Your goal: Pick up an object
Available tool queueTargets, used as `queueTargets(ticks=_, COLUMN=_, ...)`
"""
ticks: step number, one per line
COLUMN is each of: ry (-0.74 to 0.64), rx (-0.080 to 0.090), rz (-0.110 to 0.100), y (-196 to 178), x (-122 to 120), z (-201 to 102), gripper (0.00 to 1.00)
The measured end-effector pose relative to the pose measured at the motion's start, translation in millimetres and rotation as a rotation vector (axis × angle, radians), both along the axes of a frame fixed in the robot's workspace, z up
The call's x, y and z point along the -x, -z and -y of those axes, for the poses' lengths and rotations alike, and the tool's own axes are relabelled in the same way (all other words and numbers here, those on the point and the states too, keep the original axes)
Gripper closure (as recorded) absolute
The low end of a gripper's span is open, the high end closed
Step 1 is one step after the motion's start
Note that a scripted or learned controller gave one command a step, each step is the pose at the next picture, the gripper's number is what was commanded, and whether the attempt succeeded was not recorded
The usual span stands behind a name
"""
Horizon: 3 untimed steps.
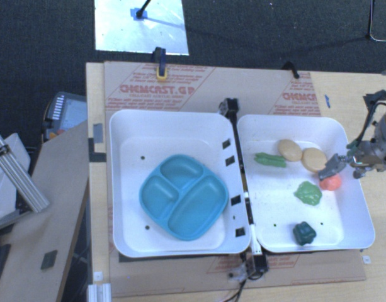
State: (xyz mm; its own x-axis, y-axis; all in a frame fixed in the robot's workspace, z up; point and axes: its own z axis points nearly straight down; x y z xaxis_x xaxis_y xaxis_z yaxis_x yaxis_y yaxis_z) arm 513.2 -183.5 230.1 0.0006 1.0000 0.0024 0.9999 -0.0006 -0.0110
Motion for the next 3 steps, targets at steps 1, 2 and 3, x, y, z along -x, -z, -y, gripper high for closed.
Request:
queueTargets(ticks=1, ry=-0.004, rx=0.003, rz=0.012, y=-6.7, x=-2.7, z=-0.7, gripper=0.00)
queueTargets(ticks=2, ry=-0.003, rx=0.002, rz=0.011, y=35.9, x=-8.2, z=-2.0, gripper=0.00)
queueTargets(ticks=3, ry=-0.002, rx=0.001, rz=0.008, y=96.8, x=-2.5, z=-4.9, gripper=0.00)
